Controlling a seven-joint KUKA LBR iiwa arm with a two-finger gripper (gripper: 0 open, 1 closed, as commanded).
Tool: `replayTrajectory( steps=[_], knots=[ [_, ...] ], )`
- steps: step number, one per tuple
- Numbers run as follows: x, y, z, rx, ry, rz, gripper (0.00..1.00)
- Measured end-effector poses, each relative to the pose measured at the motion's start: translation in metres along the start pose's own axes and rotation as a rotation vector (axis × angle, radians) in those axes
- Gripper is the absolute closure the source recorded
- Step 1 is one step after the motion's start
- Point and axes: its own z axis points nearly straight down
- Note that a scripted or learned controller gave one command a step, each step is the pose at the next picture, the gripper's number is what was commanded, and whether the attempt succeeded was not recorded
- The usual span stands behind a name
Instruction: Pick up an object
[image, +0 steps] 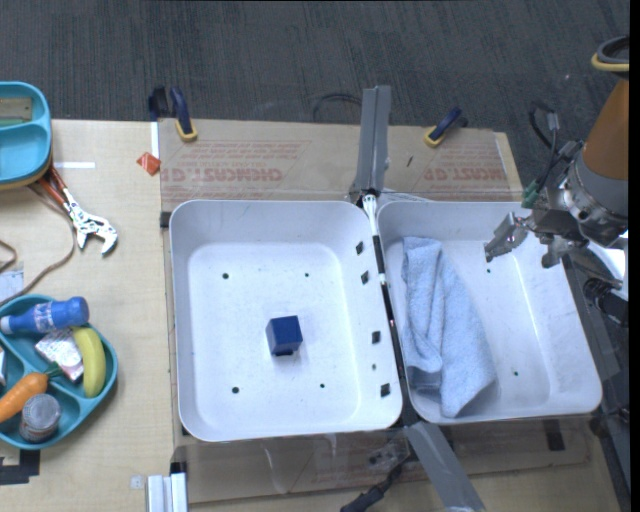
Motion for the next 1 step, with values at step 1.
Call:
replayTrajectory(
  steps=[1],
  knots=[
    [0.0338, -0.0063, -0.0356, 0.0, 0.0, 0.047, 0.0]
  ],
)
